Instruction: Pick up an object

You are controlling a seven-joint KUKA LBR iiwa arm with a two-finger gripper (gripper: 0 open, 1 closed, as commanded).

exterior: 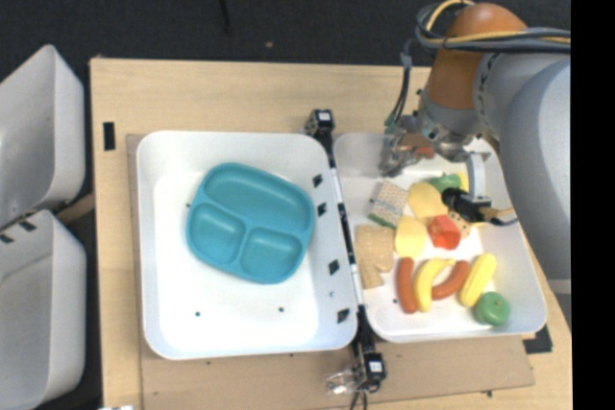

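The right bin (524, 250) holds several toy foods. Among them are a checkered cracker (389, 200), a yellow wedge (426, 199), a red block (445, 231), a tan bread slice (375, 250), an orange sausage (406, 286), a yellow banana (429, 271) and a green ball (493, 307). My gripper (400, 155) hangs low over the far left part of this bin, just beyond the cracker. Nothing shows as held in it.
The left bin (159, 302) carries a blue divided plate (250, 223). The grey arm and its orange band (461, 62) cover the right bin's far right corner. Small black clips sit along the seam (336, 235) between the bins.
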